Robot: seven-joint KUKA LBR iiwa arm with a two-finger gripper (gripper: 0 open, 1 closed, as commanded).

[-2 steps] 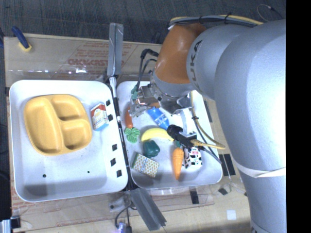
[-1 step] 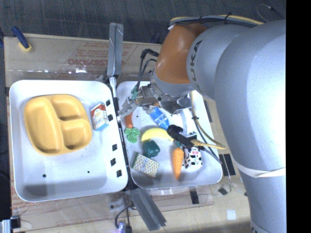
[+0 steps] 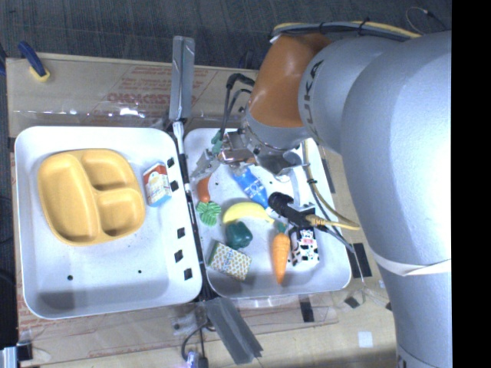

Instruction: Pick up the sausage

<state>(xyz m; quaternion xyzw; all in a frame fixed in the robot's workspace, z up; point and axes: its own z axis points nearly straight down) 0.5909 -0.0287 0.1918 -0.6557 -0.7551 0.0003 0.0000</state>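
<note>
While reaching into the right bin [image 3: 337, 278] from the right, hangs with the jaws [image 3: 217, 153] low over that bin's far-left corner; whether released or clenched, cannot tell, since the metal parts blur together there.

Sausage [image 3: 202, 188]: reddish-orange, slim, lying against the left wall of the right bin, just near of the jaws, nothing seen gripping it.

Neighbours: green ruffled piece [image 3: 209, 212] touching or just beside its near end; banana [image 3: 245, 212] to the right; blue packet [image 3: 251, 184] right and slightly far; carrot [image 3: 280, 256], patterned block [image 3: 229, 260], cow-print toy [image 3: 306, 249] nearer. Left bin [image 3: 46, 297]: yellow divided tray [image 3: 90, 194], small carton [image 3: 156, 184].

Handling advice, as judgement: align across the sausage's short axis, descend at its middle, keep clear of the bin wall and the green piece, close fully before lifting.
</note>
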